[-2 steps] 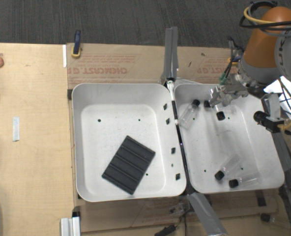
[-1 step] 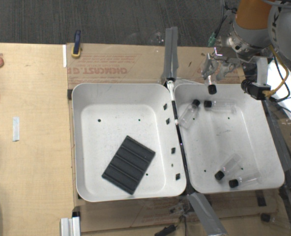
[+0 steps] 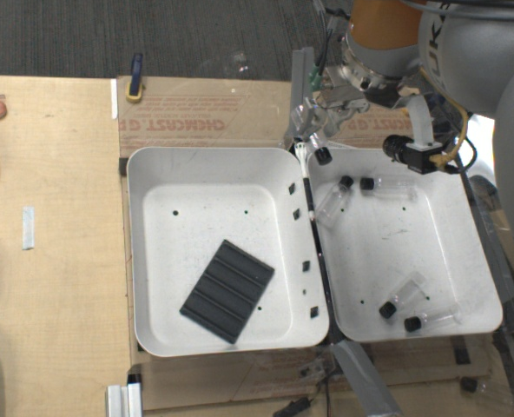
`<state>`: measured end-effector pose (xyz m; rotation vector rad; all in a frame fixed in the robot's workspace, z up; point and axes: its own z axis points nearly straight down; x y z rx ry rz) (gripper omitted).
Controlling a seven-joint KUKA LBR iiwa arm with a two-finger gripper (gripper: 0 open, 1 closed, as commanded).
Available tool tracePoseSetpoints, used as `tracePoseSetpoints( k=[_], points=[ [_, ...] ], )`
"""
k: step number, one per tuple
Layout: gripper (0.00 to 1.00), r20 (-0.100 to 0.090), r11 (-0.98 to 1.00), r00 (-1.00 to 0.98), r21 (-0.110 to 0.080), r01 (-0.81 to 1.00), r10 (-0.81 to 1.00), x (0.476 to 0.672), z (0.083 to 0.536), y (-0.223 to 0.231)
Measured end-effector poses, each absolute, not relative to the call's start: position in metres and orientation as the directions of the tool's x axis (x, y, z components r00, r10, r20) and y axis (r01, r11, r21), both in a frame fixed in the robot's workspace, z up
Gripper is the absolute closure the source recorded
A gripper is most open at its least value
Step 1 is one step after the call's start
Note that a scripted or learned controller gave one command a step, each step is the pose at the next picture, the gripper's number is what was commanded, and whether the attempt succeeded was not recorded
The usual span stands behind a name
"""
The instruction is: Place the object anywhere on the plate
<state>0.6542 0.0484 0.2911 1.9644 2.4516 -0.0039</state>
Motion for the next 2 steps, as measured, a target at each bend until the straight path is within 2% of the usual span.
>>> tracePoseSetpoints(
  k=[1, 2],
  points=[
    [1.00, -0.004, -0.214, 0.214, -0.003, 0.977, 0.977, 0.653, 0.251, 0.125],
    [1.00, -0.003, 0.016, -0.016, -0.003, 1.000, 1.000, 0.588, 0.440, 0.116]
  ],
)
